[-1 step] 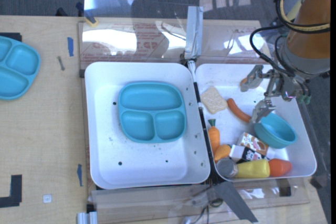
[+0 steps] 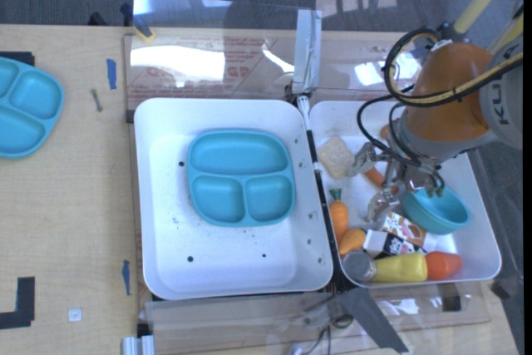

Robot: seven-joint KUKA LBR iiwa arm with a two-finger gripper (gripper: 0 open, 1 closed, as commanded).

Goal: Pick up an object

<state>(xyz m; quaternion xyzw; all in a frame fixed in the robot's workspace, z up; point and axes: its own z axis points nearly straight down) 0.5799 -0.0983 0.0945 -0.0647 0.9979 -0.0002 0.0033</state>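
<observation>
Although the right white bin (image 2: 486,249) is crowded, the small blue plastic bowl (image 2: 438,210) just beside the hand (image 2: 391,197) looks the likeliest pick: light, stiff and smooth, best pinched across its thin rim, though it may slip. Whether the hand is wide or narrow I cannot tell. I count one bowl, two orange carrot-like pieces (image 2: 339,218), one yellow-and-red toy bottle (image 2: 413,266), one pale sponge-like block (image 2: 336,155) and one grey can (image 2: 358,266). The left white bin (image 2: 158,204) holds one blue divided plate (image 2: 241,177); another lies on the counter (image 2: 62,220).
</observation>
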